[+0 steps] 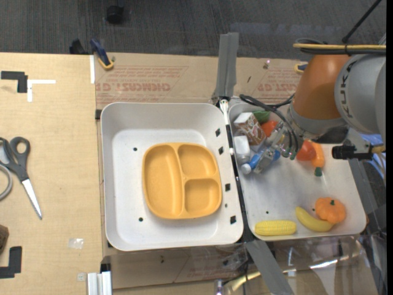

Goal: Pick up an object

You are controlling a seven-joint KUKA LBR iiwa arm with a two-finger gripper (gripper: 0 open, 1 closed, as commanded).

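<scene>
On a table with two white bins point(110, 165), the arm's end effector point(277, 141) is hovering over the right bin's far left corner — finger spacing unreadable — with a blue-and-white bottle point(258, 160) lying just beneath, angled toward the near left.

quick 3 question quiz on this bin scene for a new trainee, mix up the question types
1. True or false: the yellow divided plate lies in the left bin.
2. Which item lies beside the corn in the right bin? A banana B spoon C cup
3. Fill in: the scissors lie on the ____, outside both bins.

Key: 1 true; 2 A; 3 bench
</scene>
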